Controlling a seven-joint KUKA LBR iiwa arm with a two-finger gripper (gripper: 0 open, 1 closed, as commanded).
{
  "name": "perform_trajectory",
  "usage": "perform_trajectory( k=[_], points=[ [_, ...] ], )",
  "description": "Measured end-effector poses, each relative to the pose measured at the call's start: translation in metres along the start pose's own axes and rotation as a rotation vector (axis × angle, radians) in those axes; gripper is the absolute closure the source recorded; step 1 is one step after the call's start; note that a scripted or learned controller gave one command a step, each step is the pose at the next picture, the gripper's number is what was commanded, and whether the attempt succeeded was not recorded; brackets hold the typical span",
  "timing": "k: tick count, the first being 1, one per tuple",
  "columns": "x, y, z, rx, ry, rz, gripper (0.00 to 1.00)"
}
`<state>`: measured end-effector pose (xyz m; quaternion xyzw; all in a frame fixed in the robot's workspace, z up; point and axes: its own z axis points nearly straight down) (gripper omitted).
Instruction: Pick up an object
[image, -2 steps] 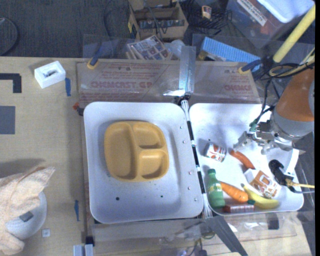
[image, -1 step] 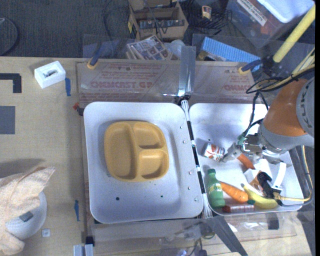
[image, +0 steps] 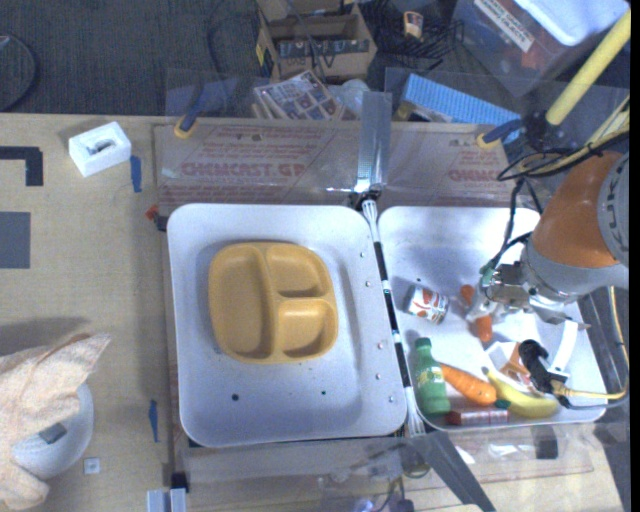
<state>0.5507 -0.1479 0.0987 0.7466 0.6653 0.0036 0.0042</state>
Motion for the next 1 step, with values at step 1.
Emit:
perform_trajectory(
  k=[1],
  points=[
    [0.0679, -0.0203, -0.0951, 0.007, 0.001, -0.312, 1.00]
  ],
)
